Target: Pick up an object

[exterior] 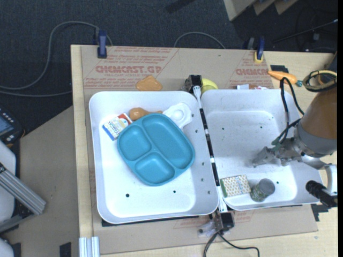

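Low in the right bin (pixel 236 103), the pincer (pixel 274 157) grips nothing, aperture unclear.

Blue clamps (pixel 102 42) grip the bench's (pixel 161 63) far edge

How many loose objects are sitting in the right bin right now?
2: a patterned square packet at the right bin's near-left corner, and a grey round object just right of it. The arm may hide more.
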Robot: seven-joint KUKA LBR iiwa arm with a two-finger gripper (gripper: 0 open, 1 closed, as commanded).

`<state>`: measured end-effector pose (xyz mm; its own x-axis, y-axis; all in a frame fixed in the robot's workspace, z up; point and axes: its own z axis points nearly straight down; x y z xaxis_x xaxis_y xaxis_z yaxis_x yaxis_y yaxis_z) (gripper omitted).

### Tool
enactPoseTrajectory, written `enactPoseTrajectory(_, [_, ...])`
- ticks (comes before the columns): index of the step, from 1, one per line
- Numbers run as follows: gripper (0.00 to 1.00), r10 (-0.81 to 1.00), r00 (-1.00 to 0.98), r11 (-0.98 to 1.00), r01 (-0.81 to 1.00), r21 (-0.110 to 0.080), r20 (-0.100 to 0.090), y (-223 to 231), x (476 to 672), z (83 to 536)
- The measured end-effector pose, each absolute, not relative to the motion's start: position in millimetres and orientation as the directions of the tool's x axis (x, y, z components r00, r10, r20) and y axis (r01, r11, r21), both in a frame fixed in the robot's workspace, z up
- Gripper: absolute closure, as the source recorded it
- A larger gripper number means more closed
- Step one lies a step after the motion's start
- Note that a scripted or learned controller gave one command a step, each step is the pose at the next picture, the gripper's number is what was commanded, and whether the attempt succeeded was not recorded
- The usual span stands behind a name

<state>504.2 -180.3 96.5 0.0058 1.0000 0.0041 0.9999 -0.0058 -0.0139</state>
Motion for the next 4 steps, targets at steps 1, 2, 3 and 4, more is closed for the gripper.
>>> enactPoseTrajectory(1, [0.0,1.0,-0.005,0.005,1.0,0.004,0.002,-216,605.9,85])
enactPoseTrajectory(2, [0.0,1.0,0.003,-0.003,1.0,-0.004,0.002,-225,530.8,143])
enactPoseTrajectory(3, [0.0,1.0,-0.003,0.003,1.0,0.004,-0.002,-205,585.8,100])
enactPoseTrajectory(4, [0.0,1.0,0.003,-0.003,1.0,-0.006,0.004,-224,509.8,107])
